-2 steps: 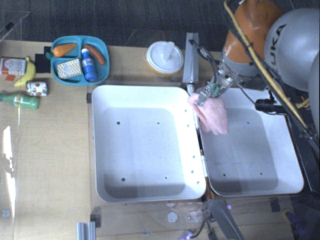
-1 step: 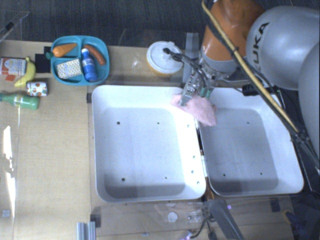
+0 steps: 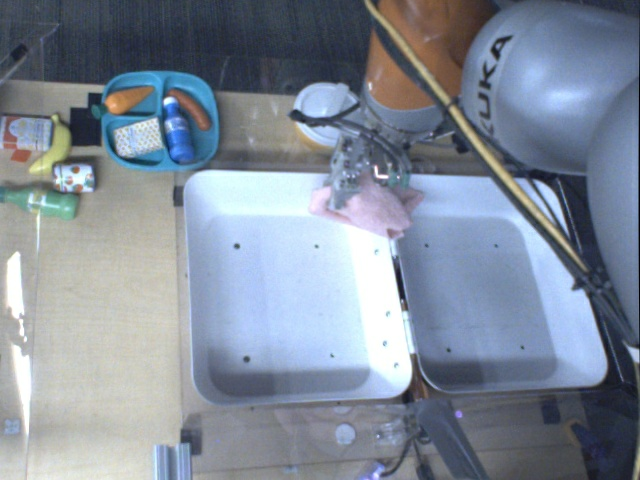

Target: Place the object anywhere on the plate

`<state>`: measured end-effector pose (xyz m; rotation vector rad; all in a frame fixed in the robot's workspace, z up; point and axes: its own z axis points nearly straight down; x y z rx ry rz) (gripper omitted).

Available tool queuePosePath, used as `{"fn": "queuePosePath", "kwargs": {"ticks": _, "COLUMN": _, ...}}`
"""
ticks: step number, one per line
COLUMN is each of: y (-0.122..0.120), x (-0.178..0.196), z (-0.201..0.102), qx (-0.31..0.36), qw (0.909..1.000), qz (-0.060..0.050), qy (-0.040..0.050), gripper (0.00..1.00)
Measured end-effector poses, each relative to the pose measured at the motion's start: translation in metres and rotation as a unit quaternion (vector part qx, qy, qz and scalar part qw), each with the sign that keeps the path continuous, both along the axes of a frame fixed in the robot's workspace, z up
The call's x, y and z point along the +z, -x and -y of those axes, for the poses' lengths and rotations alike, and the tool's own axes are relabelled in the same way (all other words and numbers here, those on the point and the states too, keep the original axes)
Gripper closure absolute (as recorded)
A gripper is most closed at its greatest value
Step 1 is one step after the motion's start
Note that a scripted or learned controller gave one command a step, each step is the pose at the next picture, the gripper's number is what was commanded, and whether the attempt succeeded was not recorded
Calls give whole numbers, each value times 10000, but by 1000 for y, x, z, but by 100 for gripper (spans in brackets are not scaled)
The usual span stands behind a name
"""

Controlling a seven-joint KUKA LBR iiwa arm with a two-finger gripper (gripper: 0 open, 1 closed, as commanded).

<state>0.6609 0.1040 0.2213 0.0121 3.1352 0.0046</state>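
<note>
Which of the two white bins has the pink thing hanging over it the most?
The left bin. The pink cloth lies mostly over its far right corner, under the tool; just its edge reaches toward the right bin.

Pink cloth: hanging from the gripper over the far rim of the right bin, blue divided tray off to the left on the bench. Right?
Not quite. The camera view shows the pink cloth at the gripper, but over the far rim where the left bin meets the right bin, mostly on the left bin's side. The blue divided tray does sit left on the bench.
</note>
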Motion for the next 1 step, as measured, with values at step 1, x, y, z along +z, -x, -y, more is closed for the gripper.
{"fn": "queuePosePath", "kwargs": {"ticks": 1, "y": 0, "x": 0, "z": 0, "qx": -1, "qw": 10000, "qz": 0, "qy": 0, "gripper": 0}}
